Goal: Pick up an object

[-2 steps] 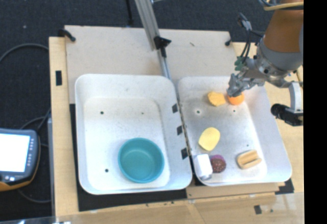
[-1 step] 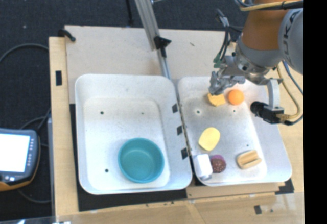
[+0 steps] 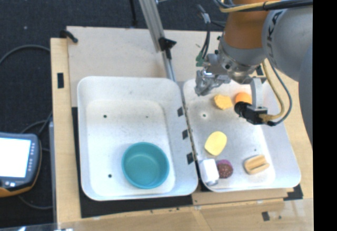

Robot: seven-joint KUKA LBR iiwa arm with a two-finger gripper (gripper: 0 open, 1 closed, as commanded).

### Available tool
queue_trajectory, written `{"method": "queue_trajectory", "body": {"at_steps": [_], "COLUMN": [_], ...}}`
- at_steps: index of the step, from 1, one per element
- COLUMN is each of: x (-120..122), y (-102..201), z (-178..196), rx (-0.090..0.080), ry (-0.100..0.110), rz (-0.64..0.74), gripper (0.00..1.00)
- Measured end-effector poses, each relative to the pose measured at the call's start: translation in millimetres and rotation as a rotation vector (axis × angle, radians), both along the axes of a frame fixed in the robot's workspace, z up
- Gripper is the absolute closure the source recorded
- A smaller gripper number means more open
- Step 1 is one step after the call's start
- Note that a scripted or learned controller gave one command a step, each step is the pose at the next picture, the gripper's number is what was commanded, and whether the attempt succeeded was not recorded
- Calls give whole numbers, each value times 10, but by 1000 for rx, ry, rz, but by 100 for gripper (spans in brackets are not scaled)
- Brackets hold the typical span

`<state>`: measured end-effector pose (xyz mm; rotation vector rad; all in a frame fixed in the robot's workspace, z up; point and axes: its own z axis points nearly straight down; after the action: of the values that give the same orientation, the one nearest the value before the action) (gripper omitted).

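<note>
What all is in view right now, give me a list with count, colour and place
bowl: one, teal, left bin, near front
left bin: one, white, left half of bench
right bin: one, white, right half of bench
yellow piece: one, pale yellow, middle of right bin
yellow-orange piece: one, back of right bin, by the gripper
orange ball: one, orange, back of right bin, right of the yellow-orange piece
white block: one, white, front left corner of right bin
dark ball: one, maroon, just right of the white block
tan block: one, tan, front right of right bin
pole: one, grey metal, behind the bins
tablet: one, lit screen, left of bench
arm: one, grey with orange band, from right
gripper: one, grey, over back left of right bin
</note>
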<state>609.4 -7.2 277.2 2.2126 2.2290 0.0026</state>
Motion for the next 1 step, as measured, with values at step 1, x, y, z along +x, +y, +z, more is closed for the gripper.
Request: {"method": "queue_trajectory", "body": {"at_steps": [1], "x": [130], "y": [520], "z": [-34], "rx": [0], "ry": [0], "rz": [-1], "gripper": [100]}}
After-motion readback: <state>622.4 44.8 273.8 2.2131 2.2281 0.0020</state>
